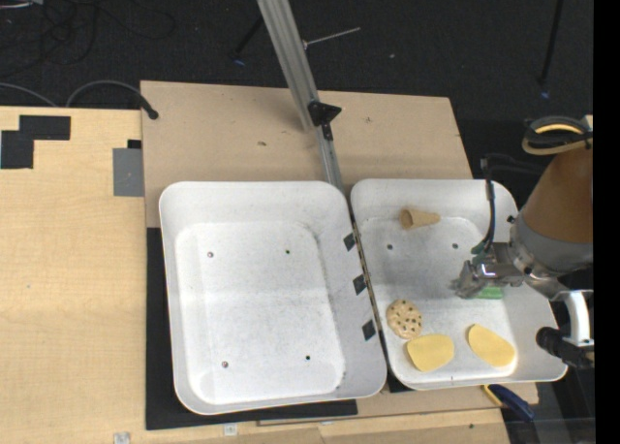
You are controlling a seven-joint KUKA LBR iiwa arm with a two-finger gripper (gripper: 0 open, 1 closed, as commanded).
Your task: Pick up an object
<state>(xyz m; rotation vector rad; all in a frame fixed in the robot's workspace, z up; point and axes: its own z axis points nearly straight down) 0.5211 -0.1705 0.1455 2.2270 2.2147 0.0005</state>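
While my arm reaches in from the right, my claw hangs low over the right bin, close to its floor, with something green showing just beside it that may be an object or a part of me; the view is too blurred to settle that. I cannot tell whether the claw is released or clenched, and I see nothing clearly held in it. The things I might take all lie in this bin: a speckled cookie near the middle divider, two flat yellow pieces toward the front rim, and a small tan cone toward the back. The left bin sits alongside. My worry is position: I stand apart from every piece, so closing here would likely catch only air, and pressing lower could scrape the floor.
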